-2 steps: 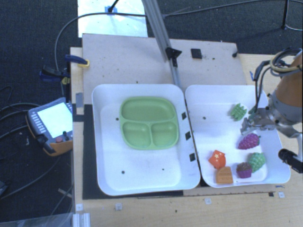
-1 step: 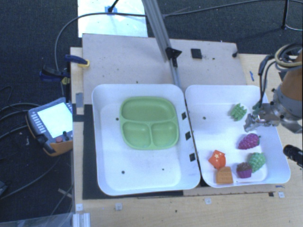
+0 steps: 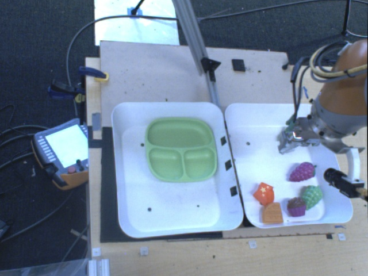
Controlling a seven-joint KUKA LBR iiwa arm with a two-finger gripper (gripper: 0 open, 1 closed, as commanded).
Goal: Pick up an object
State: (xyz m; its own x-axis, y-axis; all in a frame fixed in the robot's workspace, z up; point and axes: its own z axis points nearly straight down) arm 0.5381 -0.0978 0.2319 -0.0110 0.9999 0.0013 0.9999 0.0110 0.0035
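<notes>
The right bin [image 3: 253, 125] holds several toy foods near its front: a purple grape bunch [image 3: 302, 171], a green bunch [image 3: 312, 195], a small dark purple piece [image 3: 296, 206], an orange-red piece with a yellow spot [image 3: 264, 193] and an orange-brown block [image 3: 272, 213]. My gripper [image 3: 290, 141] hangs over the right bin's middle right, behind and left of the purple grapes. Nothing shows between its fingers.
The left bin [image 3: 132, 211] carries a green divided plate [image 3: 181, 149]. A slanted metal pole [image 3: 194, 33] crosses the board behind the bins. A handheld pendant [image 3: 62, 152] lies off the bench at left. Cables trail over the floor.
</notes>
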